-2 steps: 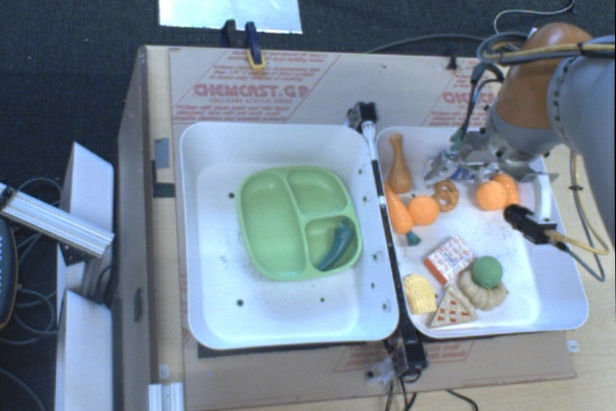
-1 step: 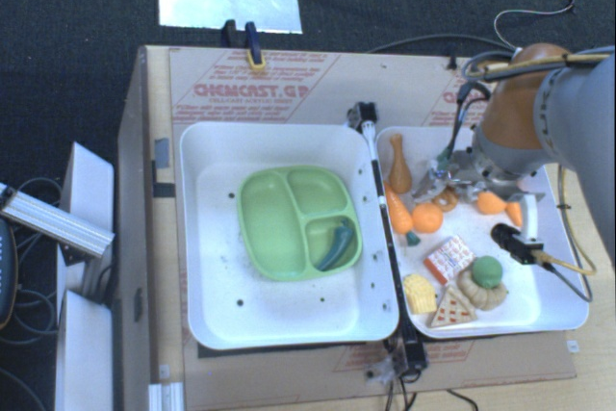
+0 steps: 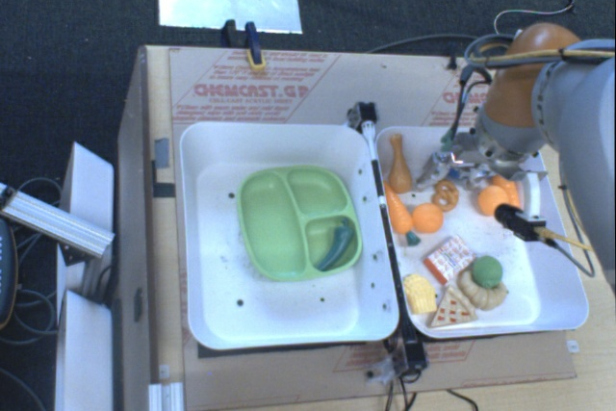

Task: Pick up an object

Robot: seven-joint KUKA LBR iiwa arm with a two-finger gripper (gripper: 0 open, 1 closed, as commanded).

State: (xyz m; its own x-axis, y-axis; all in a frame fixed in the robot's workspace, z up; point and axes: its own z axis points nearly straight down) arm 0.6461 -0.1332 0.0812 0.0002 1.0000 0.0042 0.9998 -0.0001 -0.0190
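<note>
here, the carrot point(image 3: 397, 212) lies pointing up-left.

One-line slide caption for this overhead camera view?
Gripper low over toy food in the right bin; green divided plate with a dark green vegetable sits left.

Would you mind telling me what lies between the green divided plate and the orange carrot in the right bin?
In the camera view, the two bins' adjoining white rims lie between the green plate and the carrot.
</note>
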